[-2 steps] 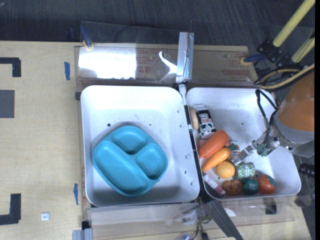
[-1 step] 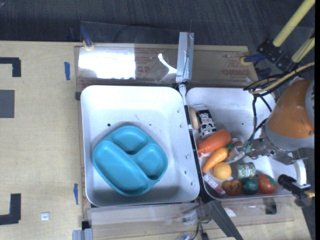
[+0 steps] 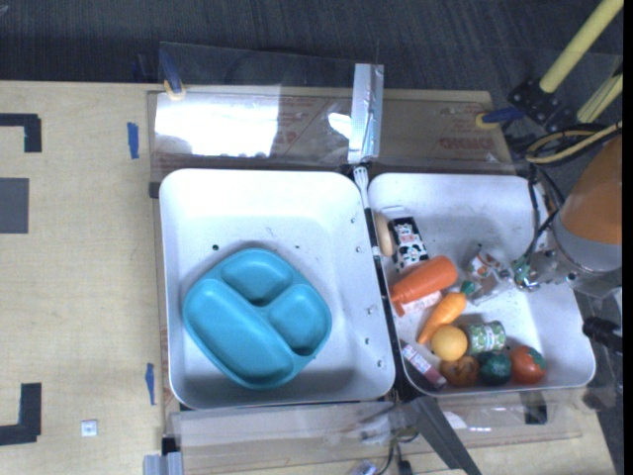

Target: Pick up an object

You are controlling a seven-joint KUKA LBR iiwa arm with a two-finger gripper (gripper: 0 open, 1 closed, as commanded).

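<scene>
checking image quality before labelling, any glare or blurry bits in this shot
Camera view: strong glare on the clear panel behind the left bin; the blue tray is evenly lit and sharp; the small items in the right bin look soft; the pincer is slightly blurred.

Left bin and bench surroundings

A blue sectioned tray (image 3: 257,315) is set in the left white bin (image 3: 198,201). Clear plastic sheeting (image 3: 257,117) is seen behind it, and a yellow pole (image 3: 586,30) at upper right.

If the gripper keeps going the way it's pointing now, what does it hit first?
Probably the small wrapped item just left of the gripper, then the orange carrot. Depth is unclear; it may reach the right bin floor first.
</scene>
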